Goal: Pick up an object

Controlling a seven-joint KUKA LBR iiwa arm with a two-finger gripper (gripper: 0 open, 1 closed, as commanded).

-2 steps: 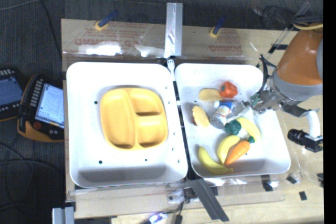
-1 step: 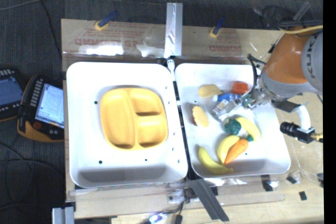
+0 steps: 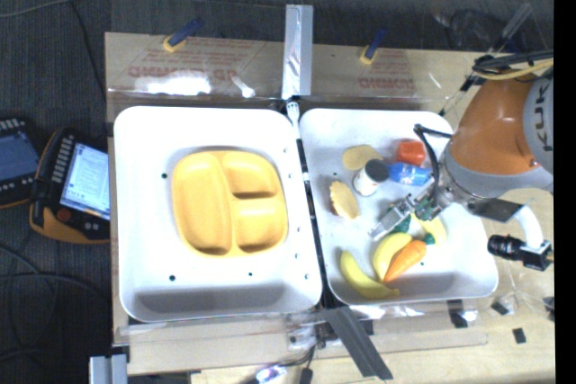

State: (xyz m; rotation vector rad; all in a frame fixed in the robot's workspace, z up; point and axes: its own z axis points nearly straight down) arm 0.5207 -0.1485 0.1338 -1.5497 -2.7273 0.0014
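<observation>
on the far left, off the bench, a handheld pendant [image 3: 74,186] lies with its screen lit; whatever is written there is too small for us to read. next comes the left bin [image 3: 135,283], holding a yellow divided tray [image 3: 229,200]. behind both bins lies a clear sheet [image 3: 193,67] with red print that we cannot make out.

in the right bin [image 3: 477,279] we find a tan slice [image 3: 343,199], a pale yellow piece [image 3: 358,156], a white bottle with a dark cap [image 3: 370,177], an orange and blue item [image 3: 410,151], a banana [image 3: 360,276] and a carrot [image 3: 405,257] leaning on a yellow fruit [image 3: 389,251].

the gripper [image 3: 403,213] hovers just above the carrot and yellow fruit; whether it is wide or narrow we cannot tell. we judge it should come straight down on one item, the carrot being nearest, and straddle it across its narrow width so the neighbours are not nudged.

on the arm at far right, letters "ku" [image 3: 536,123] are readable
</observation>
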